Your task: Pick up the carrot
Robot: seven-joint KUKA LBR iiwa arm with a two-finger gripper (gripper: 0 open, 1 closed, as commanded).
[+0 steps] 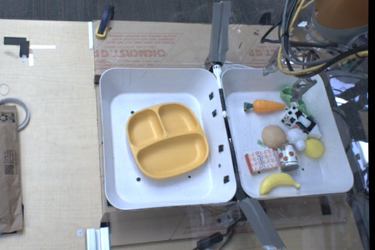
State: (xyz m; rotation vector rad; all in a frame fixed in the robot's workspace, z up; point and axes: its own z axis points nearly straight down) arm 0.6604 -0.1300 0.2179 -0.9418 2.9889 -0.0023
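Gripper (pixel 302 86), grey, at the far edge of the shallow white right-hand bin (pixel 345 184); its grip state cannot be told. Yellow plastic banana (pixel 279 183): nearest the camera, well apart from it. Orange toy carrot (pixel 266 106): just left of it, lying free. Brown cardboard sheet (pixel 140 47): farther left, with inverted red print, apparently "CHEMCAST".
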